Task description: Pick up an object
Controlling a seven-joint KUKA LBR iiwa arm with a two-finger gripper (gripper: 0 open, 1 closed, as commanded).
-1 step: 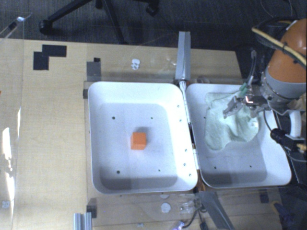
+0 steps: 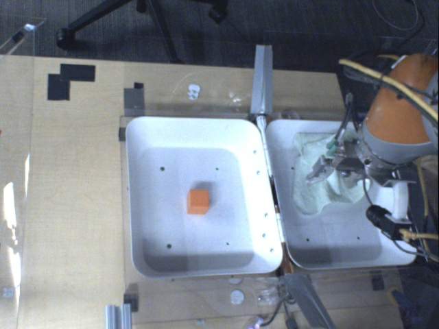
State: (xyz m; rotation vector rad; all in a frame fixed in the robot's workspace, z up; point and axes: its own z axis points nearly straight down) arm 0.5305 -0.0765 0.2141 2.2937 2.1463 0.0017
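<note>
A small orange cube (image 2: 198, 201) lies on the floor of the left bin (image 2: 147, 184), a little below its middle. A crumpled pale green cloth (image 2: 317, 184) is heaped in the upper left part of the right bin (image 2: 336, 249). My gripper (image 2: 328, 164) hangs low over that cloth, at the end of the grey arm with the orange band (image 2: 403, 101) that reaches in from the right. The gripper's body hides the spot where it meets the cloth, and I see nothing lifted. The cube is far to the gripper's left, across the divider.
A grey metal post (image 2: 261, 81) stands at the back between the bins. Cables (image 2: 391, 228) loop off the arm over the right bin's right rim. Black tape marks (image 2: 68, 79) sit on the wooden bench at back left. A chair base (image 2: 137, 9) stands on the floor beyond.
</note>
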